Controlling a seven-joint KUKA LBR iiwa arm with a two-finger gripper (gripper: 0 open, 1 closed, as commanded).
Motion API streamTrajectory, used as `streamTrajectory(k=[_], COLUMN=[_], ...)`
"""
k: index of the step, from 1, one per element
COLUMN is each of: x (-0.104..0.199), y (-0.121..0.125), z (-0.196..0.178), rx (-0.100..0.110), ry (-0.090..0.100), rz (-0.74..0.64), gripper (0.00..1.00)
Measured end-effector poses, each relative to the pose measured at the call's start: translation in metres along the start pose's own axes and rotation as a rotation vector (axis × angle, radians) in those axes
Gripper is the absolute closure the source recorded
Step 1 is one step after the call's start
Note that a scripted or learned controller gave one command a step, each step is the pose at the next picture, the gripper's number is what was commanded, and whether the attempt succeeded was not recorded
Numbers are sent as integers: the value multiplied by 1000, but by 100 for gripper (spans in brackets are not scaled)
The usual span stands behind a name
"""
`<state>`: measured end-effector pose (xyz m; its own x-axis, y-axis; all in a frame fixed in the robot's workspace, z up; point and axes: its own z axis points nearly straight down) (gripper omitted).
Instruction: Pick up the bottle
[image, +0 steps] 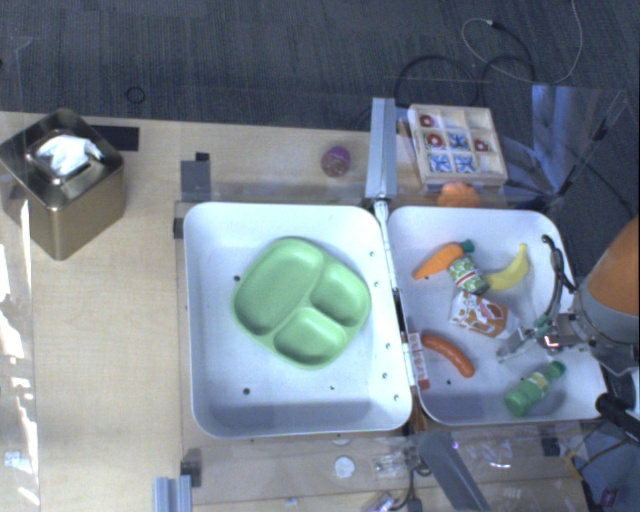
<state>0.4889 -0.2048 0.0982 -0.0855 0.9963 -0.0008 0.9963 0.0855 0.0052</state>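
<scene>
The green bottle (530, 390) lies on its side in the front right corner of the right bin (440, 400), its pale cap end pointing to the upper right. My gripper (522, 343) reaches in from the right and hovers just above and slightly left of the bottle, between it and the red-and-white packet (476, 315). Nothing is visibly held. The arm's orange band (615, 275) sits at the right edge.
The right bin also holds a carrot (440, 260), a banana (510, 270) and a red sausage (448, 353). A green divided plate (300, 300) lies in the left bin (215, 400). A tissue box (62, 180) stands far left, and a tic-tac-toe board (455, 145) lies behind the bins.
</scene>
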Motion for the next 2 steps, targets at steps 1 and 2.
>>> streamTrajectory(k=[1, 2], x=[9, -1], y=[3, 1], z=[8, 7], rx=[-6, -3], ry=[-4, -4], rz=[-253, -487], gripper=[0, 0])
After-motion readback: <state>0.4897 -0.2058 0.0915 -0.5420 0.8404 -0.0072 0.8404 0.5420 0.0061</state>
